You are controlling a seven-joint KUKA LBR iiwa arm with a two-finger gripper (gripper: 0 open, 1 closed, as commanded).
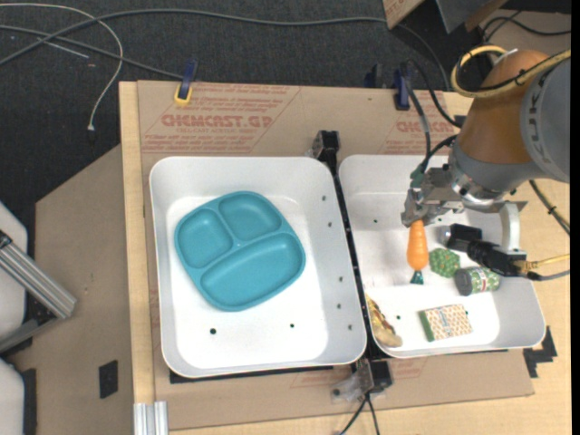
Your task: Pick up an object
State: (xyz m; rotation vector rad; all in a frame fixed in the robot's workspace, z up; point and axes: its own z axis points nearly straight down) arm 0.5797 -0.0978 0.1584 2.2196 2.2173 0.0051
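Note:
In the right bin [381, 188] lies an orange toy carrot [417, 246] with a small green tip at its near end. My gripper [426, 208] hangs just above the carrot's far end, at or very near it. The grey arm with its orange band reaches in from the right and hides the gripper's upper part. A green leafy toy [444, 262] sits right of the carrot. Beside that toy lies a small grey-and-green can [478, 281].
A patterned packet [444, 323] and a yellowish peel-like item [384, 326] lie near the right bin's front edge. The left bin [172, 315] holds a blue divided plate [240, 249]. A black part of the arm [480, 247] overhangs the right bin's right side.

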